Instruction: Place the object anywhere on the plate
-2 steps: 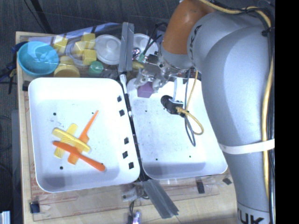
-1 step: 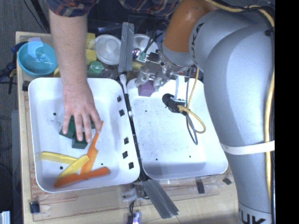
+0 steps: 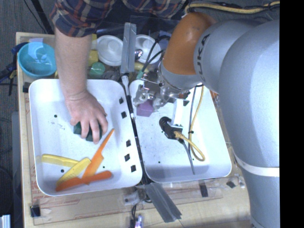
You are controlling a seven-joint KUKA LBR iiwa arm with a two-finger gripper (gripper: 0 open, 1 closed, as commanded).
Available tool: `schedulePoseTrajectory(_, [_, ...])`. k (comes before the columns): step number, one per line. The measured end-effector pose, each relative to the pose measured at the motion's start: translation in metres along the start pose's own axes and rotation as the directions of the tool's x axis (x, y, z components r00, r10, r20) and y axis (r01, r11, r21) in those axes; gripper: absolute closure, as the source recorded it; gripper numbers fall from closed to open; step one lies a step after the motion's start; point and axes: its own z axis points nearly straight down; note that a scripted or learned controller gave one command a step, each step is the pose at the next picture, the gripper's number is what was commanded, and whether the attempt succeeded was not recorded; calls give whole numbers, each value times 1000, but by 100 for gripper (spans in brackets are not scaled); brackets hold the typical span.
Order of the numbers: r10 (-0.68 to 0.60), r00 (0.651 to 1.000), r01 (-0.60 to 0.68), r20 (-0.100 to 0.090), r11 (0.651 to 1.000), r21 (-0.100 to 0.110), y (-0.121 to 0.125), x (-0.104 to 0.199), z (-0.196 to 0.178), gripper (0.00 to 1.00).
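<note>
A small purple block (image 3: 145, 109) sits just under the tool (image 3: 151, 98), at the right bin's (image 3: 213, 167) ten o'clock. Whether the tool grips it I cannot tell. With no plate evident, a loose block could drop; a person's hand (image 3: 88, 118) works the left bin (image 3: 38, 108).

smooth glossy white plastic bins (image 3: 42, 175), a checked cloth sleeve (image 3: 76, 13), and matt orange plastic carrots (image 3: 85, 179).
</note>
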Motion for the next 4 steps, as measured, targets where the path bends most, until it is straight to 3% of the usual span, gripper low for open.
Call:
schedulePoseTrajectory(1, [-160,987,160,1,987,-1,41,31,30,100])
schedulePoseTrajectory(2, [-119,993,119,1,993,1,-4,49,30,100])
schedulePoseTrajectory(3, [-93,996,93,1,996,1,39,102,30,100])
schedulePoseTrajectory(4, [-341,940,341,1,940,-3,2,154,-12,100])
